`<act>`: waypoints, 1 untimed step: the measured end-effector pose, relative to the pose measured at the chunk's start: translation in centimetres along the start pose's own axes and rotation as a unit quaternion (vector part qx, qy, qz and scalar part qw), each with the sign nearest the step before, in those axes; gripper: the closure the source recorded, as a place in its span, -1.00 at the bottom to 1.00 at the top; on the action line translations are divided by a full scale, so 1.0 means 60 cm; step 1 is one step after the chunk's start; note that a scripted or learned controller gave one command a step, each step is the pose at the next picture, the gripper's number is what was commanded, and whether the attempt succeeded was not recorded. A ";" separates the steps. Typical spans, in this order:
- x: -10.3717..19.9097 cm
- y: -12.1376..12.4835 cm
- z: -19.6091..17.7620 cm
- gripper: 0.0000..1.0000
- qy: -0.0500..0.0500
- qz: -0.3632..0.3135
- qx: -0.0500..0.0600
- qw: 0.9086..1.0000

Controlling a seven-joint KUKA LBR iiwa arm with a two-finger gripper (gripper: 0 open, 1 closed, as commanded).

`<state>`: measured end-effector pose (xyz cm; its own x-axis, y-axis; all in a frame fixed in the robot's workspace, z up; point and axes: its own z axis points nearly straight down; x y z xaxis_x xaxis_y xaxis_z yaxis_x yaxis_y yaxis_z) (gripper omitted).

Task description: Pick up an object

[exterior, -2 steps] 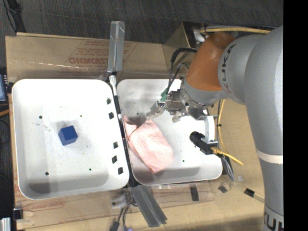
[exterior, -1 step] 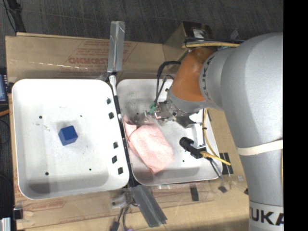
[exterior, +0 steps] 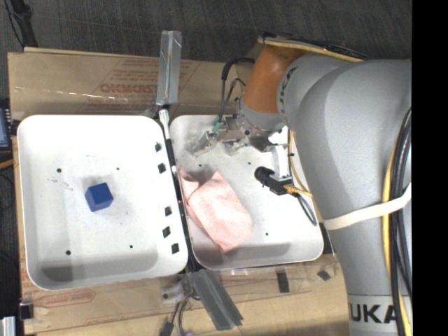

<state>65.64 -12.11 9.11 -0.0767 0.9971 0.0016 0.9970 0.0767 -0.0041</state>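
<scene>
Lying crumpled in the right bin [exterior: 297, 247], a pink cloth [exterior: 217, 210] stretches from the bin's left wall toward its near edge. Close to the far wall of that bin, apart from the cloth, hangs the gripper [exterior: 210, 140]; whether it is open or closed cannot be told. A blue cube [exterior: 99, 196] sits alone in the left bin [exterior: 42, 135]. Both bins rest on a brown cardboard sheet [exterior: 84, 79].

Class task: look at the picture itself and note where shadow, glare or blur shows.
Camera view: even light; soft shadow along the left bin's near wall; the blue cube is sharp; the gripper looks slightly blurred; the pink cloth is pale, nearly washed out.
</scene>
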 end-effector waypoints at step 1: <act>-0.031 -0.079 0.001 -1.00 0.000 -0.074 0.001 0.997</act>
<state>61.07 -14.35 9.07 -0.2223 0.9750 0.0029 0.9750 0.2223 -0.0057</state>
